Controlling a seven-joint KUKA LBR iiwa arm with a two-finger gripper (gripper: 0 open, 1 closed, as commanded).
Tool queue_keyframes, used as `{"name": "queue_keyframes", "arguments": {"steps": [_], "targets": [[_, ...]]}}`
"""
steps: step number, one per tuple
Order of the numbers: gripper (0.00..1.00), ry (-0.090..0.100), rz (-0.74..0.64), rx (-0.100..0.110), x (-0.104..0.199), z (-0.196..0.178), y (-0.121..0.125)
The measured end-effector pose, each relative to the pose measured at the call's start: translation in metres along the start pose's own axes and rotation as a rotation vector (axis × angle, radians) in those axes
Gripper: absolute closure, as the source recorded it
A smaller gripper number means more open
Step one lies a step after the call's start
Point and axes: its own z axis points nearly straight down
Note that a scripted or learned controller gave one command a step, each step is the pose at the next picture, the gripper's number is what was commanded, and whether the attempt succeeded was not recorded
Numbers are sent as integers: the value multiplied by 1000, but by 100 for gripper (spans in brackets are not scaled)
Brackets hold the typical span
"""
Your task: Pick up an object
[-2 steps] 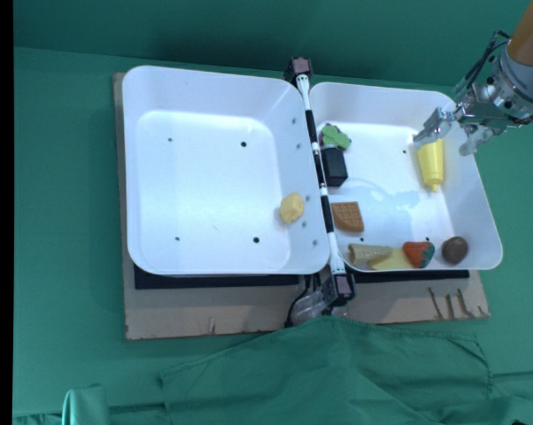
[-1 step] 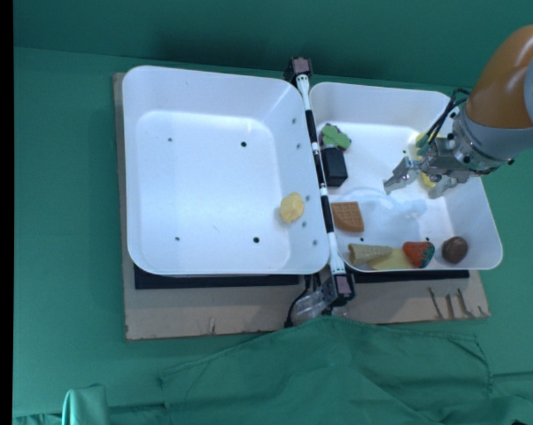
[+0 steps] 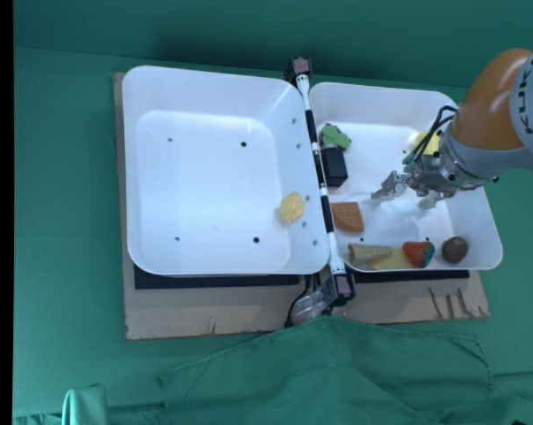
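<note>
Over the right bin, fingers: the gripper (image 3: 405,189) hangs above the middle of the right bin (image 3: 479,224). Its two fingers (image 3: 386,187) are spread apart, and nothing sits between them.
Arm: the grey arm (image 3: 501,104) with the orange band comes in from the right side, over the right bin's far right corner.
Yellow thing: a small yellow object (image 3: 423,140) peeks out just behind the wrist, near the bin's far edge. I cannot tell what it is.
Near the fingers: a brown waffle-like square (image 3: 347,216) lies a little toward the near left of the fingers, close to the bin's left wall.
Left wall, farther back: a black block (image 3: 334,166) lies by the left wall, and a green toy (image 3: 336,136) sits just behind it.
Near edge of right bin: a cone-shaped piece (image 3: 369,253), a yellow wedge (image 3: 392,260), a red strawberry toy (image 3: 418,253) and a brown round thing (image 3: 454,250) lie in a row from left to right.
Left bin: the left bin (image 3: 160,96) holds one small yellow piece (image 3: 291,207), near its right wall.
Under the bins: both bins rest on a cardboard sheet (image 3: 178,317) on the green bench (image 3: 63,193).
</note>
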Motion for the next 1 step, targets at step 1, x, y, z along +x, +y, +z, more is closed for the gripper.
{"name": "queue_keyframes", "arguments": {"steps": [1], "targets": [[0, -2, 0, -9, 55, -3, -64]]}}
